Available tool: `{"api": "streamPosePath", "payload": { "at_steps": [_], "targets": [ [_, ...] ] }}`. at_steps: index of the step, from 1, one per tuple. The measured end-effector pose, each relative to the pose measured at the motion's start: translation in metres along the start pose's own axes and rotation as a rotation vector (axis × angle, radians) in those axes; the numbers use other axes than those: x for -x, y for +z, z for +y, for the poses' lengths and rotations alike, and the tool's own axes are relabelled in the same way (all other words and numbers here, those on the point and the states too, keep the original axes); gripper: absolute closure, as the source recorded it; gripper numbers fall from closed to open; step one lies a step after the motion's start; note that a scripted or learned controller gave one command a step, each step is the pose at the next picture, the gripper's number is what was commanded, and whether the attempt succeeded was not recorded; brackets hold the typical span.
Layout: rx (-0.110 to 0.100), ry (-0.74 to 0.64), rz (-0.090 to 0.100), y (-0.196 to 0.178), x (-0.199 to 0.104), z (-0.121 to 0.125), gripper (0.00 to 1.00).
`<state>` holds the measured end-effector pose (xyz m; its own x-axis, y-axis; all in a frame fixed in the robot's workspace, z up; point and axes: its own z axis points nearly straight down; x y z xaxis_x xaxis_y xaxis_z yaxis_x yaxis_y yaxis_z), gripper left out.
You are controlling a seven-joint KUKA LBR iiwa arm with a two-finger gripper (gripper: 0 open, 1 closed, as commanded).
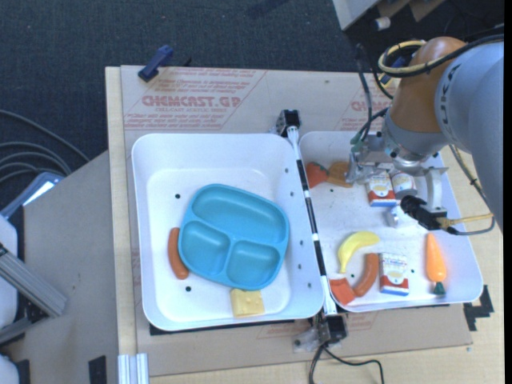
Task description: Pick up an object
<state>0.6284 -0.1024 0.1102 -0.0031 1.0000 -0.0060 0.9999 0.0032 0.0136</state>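
Here end effector point(382, 169) sits low in right bin point(464, 250) upper area, over a small carton point(379, 190) (finger state: cannot tell). Banana point(356, 248), sausage point(367, 274), carrot point(434, 260) lower right; blue tray point(233, 235) in left bin point(152, 214).

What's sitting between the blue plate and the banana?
In the camera view, the two bins' touching white walls run between the blue plate and the banana. Apart from them, bare bin floor.
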Motion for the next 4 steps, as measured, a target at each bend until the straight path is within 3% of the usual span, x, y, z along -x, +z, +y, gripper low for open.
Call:
{"api": "streamPosePath", "payload": {
  "at_steps": [1,2,3,4],
  "targets": [
    [0.000,0.000,0.000,0.000,0.000,0.000,0.00],
    [-0.004,0.002,0.005,0.021,0.031,0.041,0.00],
    [-0.001,0.000,0.005,0.010,0.030,0.042,1.00],
    [-0.001,0.000,0.005,0.010,0.029,0.042,0.00]
  ]
}}
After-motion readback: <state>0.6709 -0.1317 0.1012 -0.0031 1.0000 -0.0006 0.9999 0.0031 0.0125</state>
